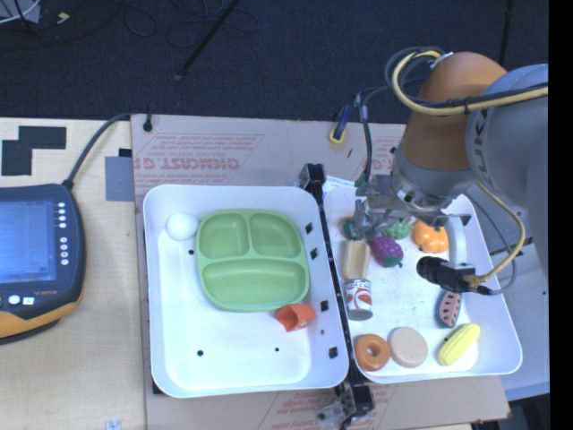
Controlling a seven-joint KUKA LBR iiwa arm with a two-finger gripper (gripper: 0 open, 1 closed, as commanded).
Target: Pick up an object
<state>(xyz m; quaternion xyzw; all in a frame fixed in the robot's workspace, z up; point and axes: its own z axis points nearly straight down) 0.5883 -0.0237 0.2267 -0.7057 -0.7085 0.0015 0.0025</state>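
Red-and-white labelled can (pixel 358 297), print too small to read, right bin (pixel 501 348)

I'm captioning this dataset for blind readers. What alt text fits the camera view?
A grey and orange robot arm lowers its gripper over the right bin, near a purple toy among toy foods. The left bin holds a green divided plate, a white ball and an orange piece.

You see the gripper (pixel 369 225) low over the right bin (pixel 501 348), just above the purple toy (pixel 388 250) and the tan block (pixel 354 260). A small can (pixel 358 297), donut (pixel 372 352), round biscuit (pixel 408 347) and corn (pixel 458 343) lie nearer you. The left bin (pixel 170 356) holds a green divided plate (pixel 252 260), a white ball (pixel 181 227) and an orange piece (pixel 295 315).
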